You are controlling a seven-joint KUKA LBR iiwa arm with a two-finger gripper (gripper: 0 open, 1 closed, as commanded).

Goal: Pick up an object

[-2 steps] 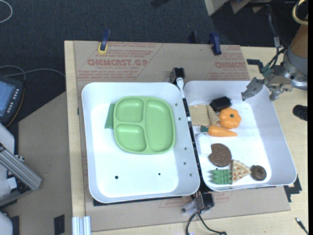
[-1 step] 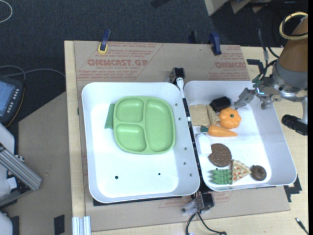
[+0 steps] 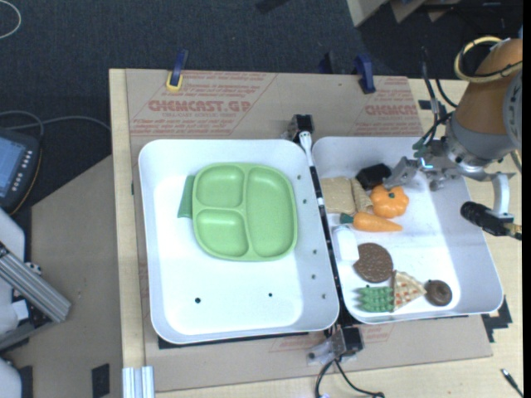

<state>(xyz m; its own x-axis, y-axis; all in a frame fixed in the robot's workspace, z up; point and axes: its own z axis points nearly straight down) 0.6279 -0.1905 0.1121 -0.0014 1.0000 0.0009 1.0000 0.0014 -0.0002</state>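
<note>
The right bin (image 3: 473, 247) holds toy food: a small orange pumpkin (image 3: 390, 201), a carrot (image 3: 377, 221) just below it, a black object (image 3: 372, 174), a tan cracker (image 3: 336, 192), a brown cookie (image 3: 373, 261), a pizza slice (image 3: 406, 288), a green pea pod (image 3: 373, 298) and a chocolate donut (image 3: 437, 292). My gripper (image 3: 420, 172) hangs over the bin's far part, right of the black object and just above and right of the pumpkin. It looks open, with nothing between its fingers.
The left bin (image 3: 166, 247) holds a green divided plate (image 3: 245, 211). The ridge where the two bins meet (image 3: 319, 222) runs down the middle. The arm's grey wrist (image 3: 485, 139) and a black fitting (image 3: 485, 215) overhang the right bin's right side.
</note>
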